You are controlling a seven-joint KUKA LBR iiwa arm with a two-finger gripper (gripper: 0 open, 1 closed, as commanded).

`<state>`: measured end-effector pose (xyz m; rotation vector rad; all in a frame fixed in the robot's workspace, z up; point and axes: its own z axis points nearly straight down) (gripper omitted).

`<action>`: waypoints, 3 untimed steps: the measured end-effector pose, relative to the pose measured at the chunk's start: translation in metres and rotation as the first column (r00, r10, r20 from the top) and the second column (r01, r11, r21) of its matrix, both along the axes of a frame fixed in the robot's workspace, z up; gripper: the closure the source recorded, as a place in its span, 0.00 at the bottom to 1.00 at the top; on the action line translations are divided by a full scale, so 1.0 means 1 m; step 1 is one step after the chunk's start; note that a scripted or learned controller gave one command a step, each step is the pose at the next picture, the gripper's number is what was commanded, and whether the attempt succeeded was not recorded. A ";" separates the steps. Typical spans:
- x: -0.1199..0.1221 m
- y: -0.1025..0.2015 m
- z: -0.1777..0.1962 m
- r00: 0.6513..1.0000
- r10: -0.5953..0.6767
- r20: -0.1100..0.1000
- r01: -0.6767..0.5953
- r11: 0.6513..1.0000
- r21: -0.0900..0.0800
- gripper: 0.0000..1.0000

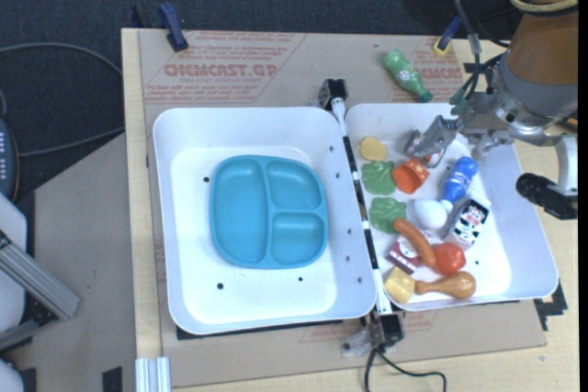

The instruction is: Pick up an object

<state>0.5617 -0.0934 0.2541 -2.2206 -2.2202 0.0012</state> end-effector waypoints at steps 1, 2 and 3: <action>0.038 -0.055 -0.095 1.000 -0.001 0.000 0.001 1.000 0.000 0.00; 0.028 -0.077 -0.159 1.000 0.000 0.005 0.000 1.000 -0.002 0.00; -0.063 -0.064 -0.168 1.000 -0.001 0.000 0.001 1.000 0.000 0.00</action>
